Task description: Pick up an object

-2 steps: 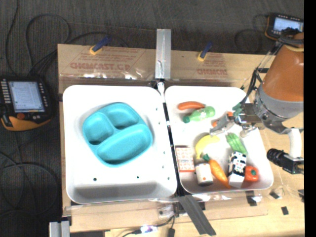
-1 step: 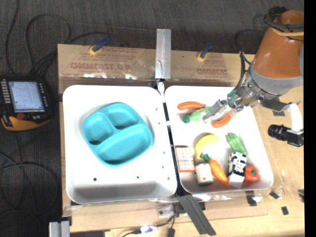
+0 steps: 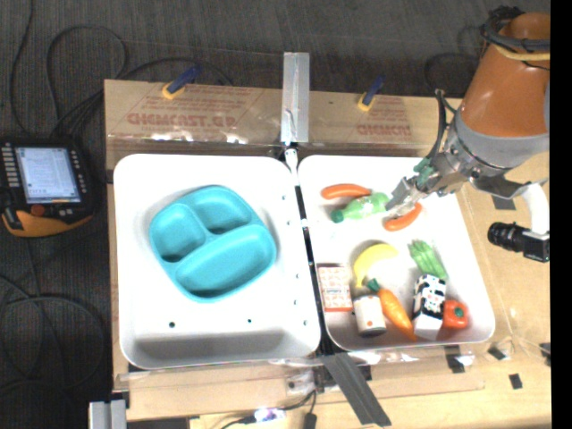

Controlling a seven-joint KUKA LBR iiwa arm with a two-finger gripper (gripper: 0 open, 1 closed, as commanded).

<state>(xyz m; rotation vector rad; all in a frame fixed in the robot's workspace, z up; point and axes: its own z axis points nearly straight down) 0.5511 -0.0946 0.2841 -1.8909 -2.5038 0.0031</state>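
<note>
Tool (image 3: 404,189) over green bottle (image 3: 361,207), near right bin's (image 3: 469,239) far edge

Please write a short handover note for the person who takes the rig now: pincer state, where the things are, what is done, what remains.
Pincer: low over the back of the right bin, beside the green bottle; nothing seen in its grip.
Right bin: two orange sausages, banana, carrot, cow carton, other toys.
Left bin: blue plate.
Done: nothing lifted.
Left: grasp one thing and lift it.

Bright even overhead light, soft shadows, slightly grainy.
</note>
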